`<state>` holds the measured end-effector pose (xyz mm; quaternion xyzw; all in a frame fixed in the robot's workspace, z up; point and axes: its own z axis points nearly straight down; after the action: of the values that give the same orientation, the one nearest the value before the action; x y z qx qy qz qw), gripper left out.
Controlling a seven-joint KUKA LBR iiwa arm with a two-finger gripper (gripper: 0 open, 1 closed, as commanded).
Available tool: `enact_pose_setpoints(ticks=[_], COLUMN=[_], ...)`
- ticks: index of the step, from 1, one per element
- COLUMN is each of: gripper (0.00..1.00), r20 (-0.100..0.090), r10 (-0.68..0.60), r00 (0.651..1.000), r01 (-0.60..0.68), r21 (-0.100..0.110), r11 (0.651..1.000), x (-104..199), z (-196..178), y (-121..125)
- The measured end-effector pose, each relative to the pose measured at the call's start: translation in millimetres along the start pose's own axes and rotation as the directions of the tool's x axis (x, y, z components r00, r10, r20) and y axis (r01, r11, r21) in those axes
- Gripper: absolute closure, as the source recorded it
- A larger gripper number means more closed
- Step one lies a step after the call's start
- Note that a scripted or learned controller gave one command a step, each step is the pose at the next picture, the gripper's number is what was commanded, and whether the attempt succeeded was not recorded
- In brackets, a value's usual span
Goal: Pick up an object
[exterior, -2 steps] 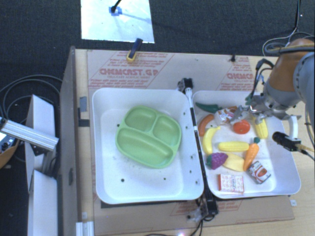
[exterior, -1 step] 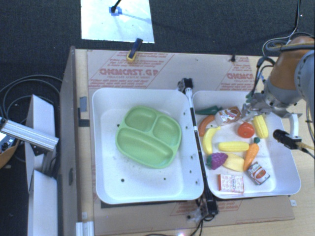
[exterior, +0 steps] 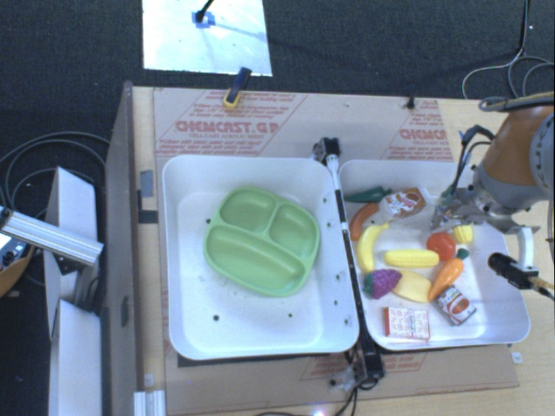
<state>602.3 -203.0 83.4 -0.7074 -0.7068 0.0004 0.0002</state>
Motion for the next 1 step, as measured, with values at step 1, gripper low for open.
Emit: enact_pose_setpoints(ticks=[1], gripper=[1.00], r20=[0.002], r10=[-0.003], r00=[1.000], r01=[0.003], r21=[-0.006], r11=[1.000], x=[0.9], z=[-12.3], y=[2.9])
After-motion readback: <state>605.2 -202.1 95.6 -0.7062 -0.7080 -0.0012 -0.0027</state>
